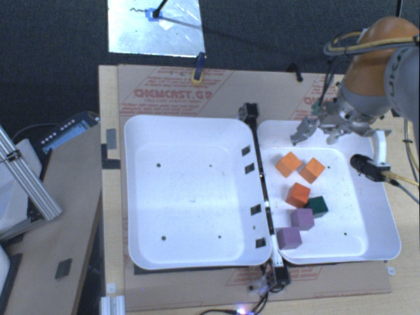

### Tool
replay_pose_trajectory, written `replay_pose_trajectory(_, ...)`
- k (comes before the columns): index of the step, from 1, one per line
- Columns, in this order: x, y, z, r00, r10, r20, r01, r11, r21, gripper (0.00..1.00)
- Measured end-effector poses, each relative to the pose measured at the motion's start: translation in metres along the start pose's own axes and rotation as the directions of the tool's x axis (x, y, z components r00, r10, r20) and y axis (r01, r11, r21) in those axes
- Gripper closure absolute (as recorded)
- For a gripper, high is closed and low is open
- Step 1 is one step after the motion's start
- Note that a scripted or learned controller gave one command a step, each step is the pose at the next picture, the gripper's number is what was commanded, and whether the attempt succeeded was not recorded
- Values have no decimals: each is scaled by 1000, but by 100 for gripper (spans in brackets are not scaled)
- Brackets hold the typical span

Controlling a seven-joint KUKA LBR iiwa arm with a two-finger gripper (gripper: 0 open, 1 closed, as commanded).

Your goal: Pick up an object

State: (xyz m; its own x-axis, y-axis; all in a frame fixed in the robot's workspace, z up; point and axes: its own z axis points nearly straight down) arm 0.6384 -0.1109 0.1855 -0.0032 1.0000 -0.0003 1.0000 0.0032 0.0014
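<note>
Two white bins sit side by side on a board. The left bin point(190, 195) holds no blocks. The right bin point(367, 228) holds six: two light orange cubes point(288, 164) and point(313, 170) near its far side, a darker orange cube point(298, 194) below them, a green cube point(317, 206) just beside that, and two purple cubes point(302, 218) and point(289, 237) nearer the front. The arm point(377, 58) reaches in from the right, and its gripper point(318, 131) hangs over the far edge of the right bin, apart from the blocks. A shiny sheet point(156, 17) lies beyond the board.
</note>
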Motion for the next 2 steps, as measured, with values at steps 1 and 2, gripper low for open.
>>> replay_pose_trajectory(1,4,-56,75,1000,-2,4,2,1000,-19,0)
replay_pose_trajectory(2,5,-62,79,1000,-1,11,1,999,-33,0)
